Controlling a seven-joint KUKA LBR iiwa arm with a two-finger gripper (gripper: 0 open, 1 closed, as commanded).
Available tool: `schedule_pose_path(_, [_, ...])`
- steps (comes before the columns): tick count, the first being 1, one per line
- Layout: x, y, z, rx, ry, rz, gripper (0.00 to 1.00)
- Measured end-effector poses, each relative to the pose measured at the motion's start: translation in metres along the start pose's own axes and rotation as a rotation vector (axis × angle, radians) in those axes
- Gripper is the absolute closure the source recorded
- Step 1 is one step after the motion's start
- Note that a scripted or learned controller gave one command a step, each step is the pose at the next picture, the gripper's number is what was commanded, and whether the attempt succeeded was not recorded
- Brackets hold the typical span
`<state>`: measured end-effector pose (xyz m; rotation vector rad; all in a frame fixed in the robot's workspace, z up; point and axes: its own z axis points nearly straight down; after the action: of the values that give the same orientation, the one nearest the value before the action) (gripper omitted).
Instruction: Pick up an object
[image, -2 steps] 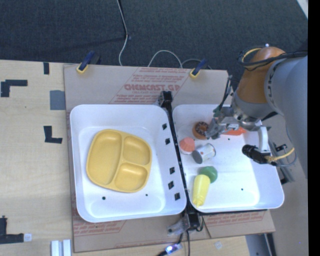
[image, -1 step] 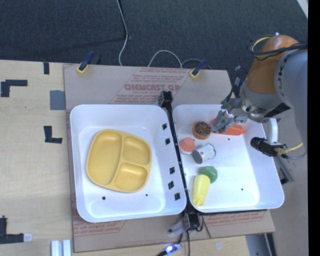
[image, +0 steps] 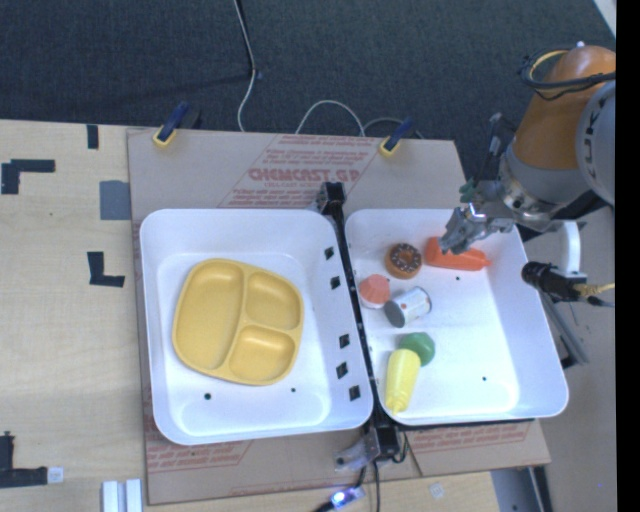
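The grey arm with its orange band reaches in from the right, wrist bent downward over the right bin (image: 500, 330). Its gripper (image: 462, 232) hangs just above the orange carrot-like toy (image: 458, 257), possibly touching it; I cannot tell the grip. Left of that toy lies 1 chocolate doughnut (image: 404, 260).

The cardboard sheet (image: 290, 175) under the two bins carries red print along its far edge; the large word reads roughly "CHEMCAST", with smaller red lines above and below it too small to make out.
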<state>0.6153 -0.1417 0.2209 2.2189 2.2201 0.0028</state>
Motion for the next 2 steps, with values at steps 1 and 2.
schedule_pose_path(1, [0.054,0.005,0.01,0.005,0.002,-0.005,1.0])
schedule_pose_path(2, [0.11,0.008,0.018,0.005,0.003,-0.006,1.0])
